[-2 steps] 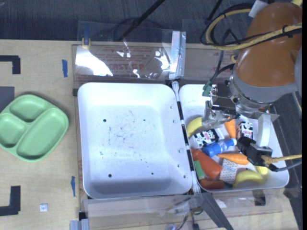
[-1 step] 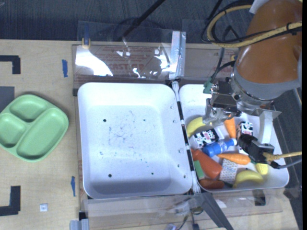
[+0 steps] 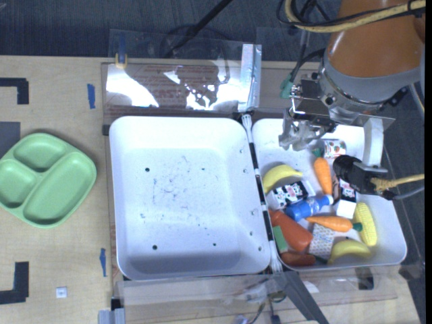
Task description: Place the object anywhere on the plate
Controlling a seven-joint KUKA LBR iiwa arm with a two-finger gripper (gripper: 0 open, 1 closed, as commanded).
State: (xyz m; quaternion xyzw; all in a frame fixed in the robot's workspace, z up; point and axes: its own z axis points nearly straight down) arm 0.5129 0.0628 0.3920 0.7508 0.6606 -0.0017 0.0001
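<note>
**Arm over the toy bin, plate waiting**

Table (image 3: 54, 79) first: left bin (image 3: 182, 187) bare, right bin (image 3: 391, 238) heaped with toys. Plate (image 3: 44, 179) sits well left. Gripper (image 3: 302, 135) hovers above the banana (image 3: 280, 176), presumably picking; its grip, cannot tell.

The gripper (image 3: 302, 135) hangs over the right bin's (image 3: 395, 231) far end. Toys crowd below it — a banana (image 3: 280, 176), an orange carrot (image 3: 323, 174), a corn cob (image 3: 365, 222). The green plate (image 3: 44, 178) lies well left, past the left bin (image 3: 182, 194); the grip is blurred, perhaps bare.
</note>
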